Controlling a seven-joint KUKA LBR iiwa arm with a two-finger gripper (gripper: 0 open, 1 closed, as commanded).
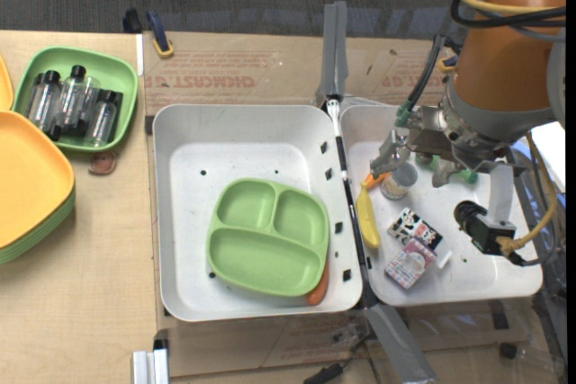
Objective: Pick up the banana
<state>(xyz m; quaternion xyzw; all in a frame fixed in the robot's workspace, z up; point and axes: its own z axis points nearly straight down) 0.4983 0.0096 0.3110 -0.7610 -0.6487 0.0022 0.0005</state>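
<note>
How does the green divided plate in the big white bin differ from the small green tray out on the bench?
The green divided plate has three compartments with nothing in them; the small green tray is one open dish holding several dark-capped bottles. The plate looks larger. The plate lies in the left white bin; the tray sits on the wooden bench beside it. Both are light green with rounded corners.

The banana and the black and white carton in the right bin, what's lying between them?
Nothing: in the camera view, bare white bin floor separates the banana from the black and white carton.
</note>
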